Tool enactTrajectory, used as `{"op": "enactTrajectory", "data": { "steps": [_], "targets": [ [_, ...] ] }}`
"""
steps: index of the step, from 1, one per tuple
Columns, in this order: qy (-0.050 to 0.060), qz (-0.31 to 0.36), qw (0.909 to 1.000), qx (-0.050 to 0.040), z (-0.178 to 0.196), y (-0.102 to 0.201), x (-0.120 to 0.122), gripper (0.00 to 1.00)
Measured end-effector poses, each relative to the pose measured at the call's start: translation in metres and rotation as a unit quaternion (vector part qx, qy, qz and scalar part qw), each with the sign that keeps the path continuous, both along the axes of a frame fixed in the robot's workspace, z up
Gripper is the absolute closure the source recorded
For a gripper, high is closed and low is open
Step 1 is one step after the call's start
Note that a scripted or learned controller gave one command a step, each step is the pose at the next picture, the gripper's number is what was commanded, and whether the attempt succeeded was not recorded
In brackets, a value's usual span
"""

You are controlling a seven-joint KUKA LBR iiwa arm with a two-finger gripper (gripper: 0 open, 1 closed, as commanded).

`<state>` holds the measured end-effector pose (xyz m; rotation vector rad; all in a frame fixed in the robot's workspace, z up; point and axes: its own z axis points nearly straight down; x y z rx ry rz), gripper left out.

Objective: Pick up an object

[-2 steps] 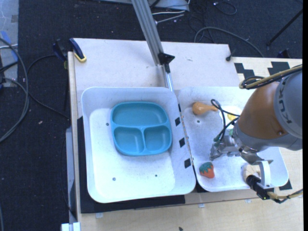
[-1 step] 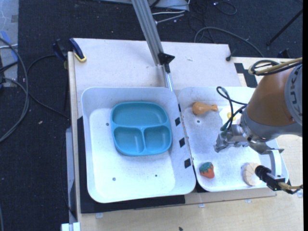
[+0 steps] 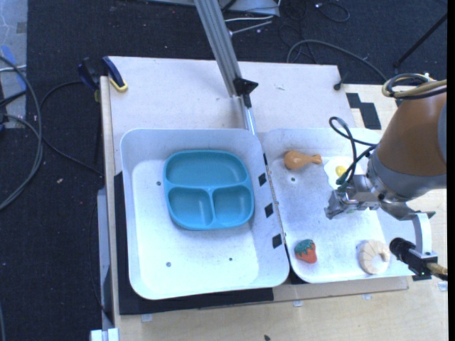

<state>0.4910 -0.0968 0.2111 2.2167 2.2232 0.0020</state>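
Note:
In the right bin (image 3: 313,190) lie a brown drumstick-shaped toy (image 3: 300,160) near the far side, a red strawberry toy (image 3: 306,250) near the front, a pale shrimp-like toy (image 3: 372,256) at the front right, and a yellow and white piece (image 3: 339,169) partly hidden by the arm. My gripper (image 3: 340,208) hangs low over the middle of the right bin, between the yellow piece and the shrimp toy. I see nothing held in it.
A blue three-compartment plate (image 3: 209,189) lies in the left bin (image 3: 146,261). A slanted metal pole (image 3: 222,41) rises from the bench behind the bins. Black cable loops from the wrist (image 3: 348,139). A yellow-handled clamp (image 3: 112,75) sits at the bench's far left corner.

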Motion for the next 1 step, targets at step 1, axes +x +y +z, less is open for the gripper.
{"op": "enactTrajectory", "data": {
  "steps": [1],
  "targets": [
    [-0.002,0.001,1.0,-0.0005,0.0529,0.0,0.0014,1.0]
  ]
}}
